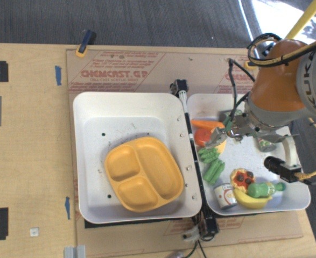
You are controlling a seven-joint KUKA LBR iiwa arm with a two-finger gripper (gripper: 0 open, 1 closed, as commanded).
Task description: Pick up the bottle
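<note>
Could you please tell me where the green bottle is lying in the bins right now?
The green bottle lies in the right bin, near its front right corner, resting against the banana.

A robotics lab or test bench is showing here: a grey industrial arm with an orange band (279, 82) is reaching over two shallow white plastic bins (88, 144) sitting on a brown cardboard sheet (120, 71) printed with red lettering. Blue tape marks (58, 75) and black cables (234, 85) are lying about, and toy plastic food (252, 190) is filling one bin, above a dark carpeted floor (147, 9).
</note>
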